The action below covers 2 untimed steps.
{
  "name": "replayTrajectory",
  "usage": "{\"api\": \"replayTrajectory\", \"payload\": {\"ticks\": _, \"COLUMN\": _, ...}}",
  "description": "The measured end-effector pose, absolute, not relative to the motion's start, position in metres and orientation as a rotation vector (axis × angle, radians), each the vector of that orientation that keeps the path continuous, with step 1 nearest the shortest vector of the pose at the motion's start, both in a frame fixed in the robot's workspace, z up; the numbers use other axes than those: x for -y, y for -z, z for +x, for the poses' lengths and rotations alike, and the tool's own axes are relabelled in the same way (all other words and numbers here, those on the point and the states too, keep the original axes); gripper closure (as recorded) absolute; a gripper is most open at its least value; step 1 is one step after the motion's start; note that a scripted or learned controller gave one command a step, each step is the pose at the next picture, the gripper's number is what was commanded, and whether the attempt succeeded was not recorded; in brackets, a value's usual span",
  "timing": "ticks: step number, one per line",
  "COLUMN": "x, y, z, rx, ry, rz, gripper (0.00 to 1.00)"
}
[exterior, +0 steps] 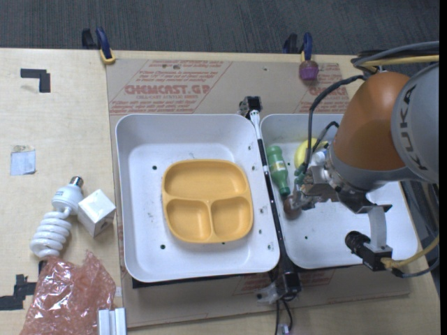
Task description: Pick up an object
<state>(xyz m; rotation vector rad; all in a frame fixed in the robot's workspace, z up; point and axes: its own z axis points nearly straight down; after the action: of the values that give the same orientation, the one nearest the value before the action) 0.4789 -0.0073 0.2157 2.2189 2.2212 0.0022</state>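
In the right bin [328,246] a green bottle [279,169] lies along the left wall, and a yellow object [305,152] pokes out from under the arm behind it. My gripper [296,202] is low over the bin's left side, just below the green bottle, with a small dark brown object [290,211] at its tip. The orange wrist band and grey arm cover the bin's middle and much of its back. The left bin [133,187] holds a yellow divided plate [207,201].
Outside the bins on the left lie a spiral light bulb [56,225], a small white cube [96,211] and crinkled pink plastic [66,299]. A purple object [309,70] sits behind the right bin. Cables and a black fitting [367,248] trail over the right bin's front.
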Motion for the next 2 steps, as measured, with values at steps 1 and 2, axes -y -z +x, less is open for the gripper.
{"api": "replayTrajectory", "payload": {"ticks": 1, "x": 0.007, "y": -0.216, "z": 0.479, "rx": -2.221, "ry": -0.002, "rz": 2.219, "gripper": 0.0}}
{"api": "replayTrajectory", "payload": {"ticks": 2, "x": 0.092, "y": -0.149, "z": 0.478, "rx": -2.219, "ry": 0.0, "rz": 2.223, "gripper": 0.0}}
